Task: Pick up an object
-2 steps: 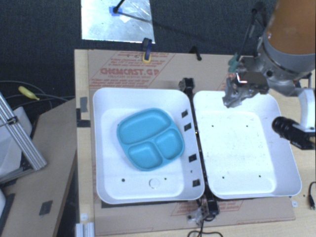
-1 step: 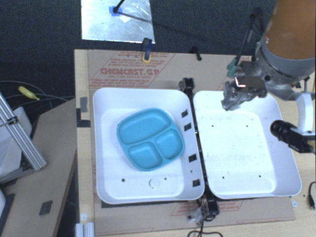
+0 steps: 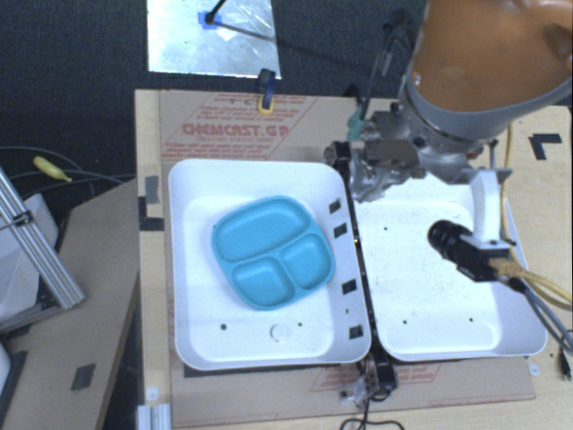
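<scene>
Hanging over the table (image 3: 152, 267) from 1 o'clock, the grey KUKA arm with orange band (image 3: 488, 43) puts its gripper (image 3: 376, 173) at the top-left corner of the right shallow white bin (image 3: 430, 330), by the divider. Jaws' state: cannot tell, hidden under the wrist. Left shallow white bin (image 3: 192, 330) holds the likely target, a light-blue three-compartment plastic plate (image 3: 273, 251), lying flat near centre, roughly 8 o'clock from the gripper and apart from it. Black cylindrical camera mount (image 3: 461, 249) sits at 3 o'clock. Judgement: nothing grasped yet.
</scene>
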{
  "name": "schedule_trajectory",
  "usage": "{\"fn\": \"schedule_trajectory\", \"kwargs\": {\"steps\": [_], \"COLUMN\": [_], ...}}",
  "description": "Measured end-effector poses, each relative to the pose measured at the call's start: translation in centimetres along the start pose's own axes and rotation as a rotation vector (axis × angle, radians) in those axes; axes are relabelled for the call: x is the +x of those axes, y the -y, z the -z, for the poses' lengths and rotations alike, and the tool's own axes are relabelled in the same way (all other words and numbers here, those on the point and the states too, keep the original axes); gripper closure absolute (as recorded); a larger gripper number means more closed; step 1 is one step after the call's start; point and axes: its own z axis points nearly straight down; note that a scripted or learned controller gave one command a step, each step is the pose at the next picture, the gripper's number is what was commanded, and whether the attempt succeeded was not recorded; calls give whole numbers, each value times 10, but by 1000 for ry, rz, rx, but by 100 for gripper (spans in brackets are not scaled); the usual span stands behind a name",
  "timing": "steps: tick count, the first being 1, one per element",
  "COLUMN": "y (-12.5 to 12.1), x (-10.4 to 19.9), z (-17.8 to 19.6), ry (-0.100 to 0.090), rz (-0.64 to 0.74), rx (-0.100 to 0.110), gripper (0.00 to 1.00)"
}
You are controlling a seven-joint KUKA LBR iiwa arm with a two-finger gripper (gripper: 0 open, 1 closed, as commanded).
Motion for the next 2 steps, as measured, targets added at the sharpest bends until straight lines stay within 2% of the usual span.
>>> {"fn": "schedule_trajectory", "kwargs": {"steps": [1,2], "y": [0,0], "x": [-31,17], "z": [28,18], "ry": [1,1], "rz": [-11,-2], "rx": [-3,1], "gripper": [100,100]}}
